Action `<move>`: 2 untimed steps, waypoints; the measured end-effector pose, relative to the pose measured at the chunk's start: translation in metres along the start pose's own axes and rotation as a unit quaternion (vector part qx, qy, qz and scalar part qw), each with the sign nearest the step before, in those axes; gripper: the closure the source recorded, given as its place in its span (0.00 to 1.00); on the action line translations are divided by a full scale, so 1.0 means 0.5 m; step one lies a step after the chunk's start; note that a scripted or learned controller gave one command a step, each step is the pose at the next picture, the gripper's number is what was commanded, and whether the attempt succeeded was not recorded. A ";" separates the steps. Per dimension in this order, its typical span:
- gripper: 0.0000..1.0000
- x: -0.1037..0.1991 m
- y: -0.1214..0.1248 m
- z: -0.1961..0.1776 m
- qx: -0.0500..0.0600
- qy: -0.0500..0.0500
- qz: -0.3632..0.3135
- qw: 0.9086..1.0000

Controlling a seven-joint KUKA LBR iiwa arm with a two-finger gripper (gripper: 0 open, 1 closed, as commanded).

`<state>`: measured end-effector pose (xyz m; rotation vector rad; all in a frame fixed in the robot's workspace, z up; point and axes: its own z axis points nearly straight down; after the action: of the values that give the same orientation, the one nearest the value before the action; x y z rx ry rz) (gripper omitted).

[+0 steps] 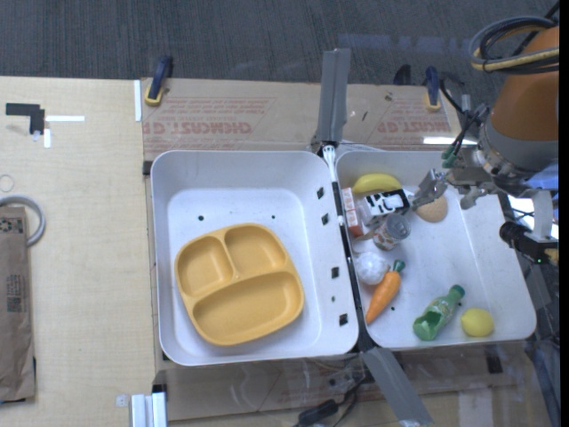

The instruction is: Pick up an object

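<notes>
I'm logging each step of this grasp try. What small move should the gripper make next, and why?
Probably a short drop straight down. The gripper hangs at the top of the right bin, just above a tan egg-shaped thing, with nothing seen between its fingers. The banana and the black-and-white packet lie close on the left, so sideways drift risks a nudge.
</notes>
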<state>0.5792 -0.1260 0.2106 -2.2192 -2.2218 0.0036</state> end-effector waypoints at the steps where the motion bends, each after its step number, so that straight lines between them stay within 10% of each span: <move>1: 0.00 0.042 0.124 0.191 -0.015 -0.003 -0.029 0.999; 2: 1.00 0.018 0.128 0.163 -0.022 -0.012 -0.024 0.999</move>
<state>0.6427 -0.1169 0.1292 -2.1983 -2.3076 -0.0192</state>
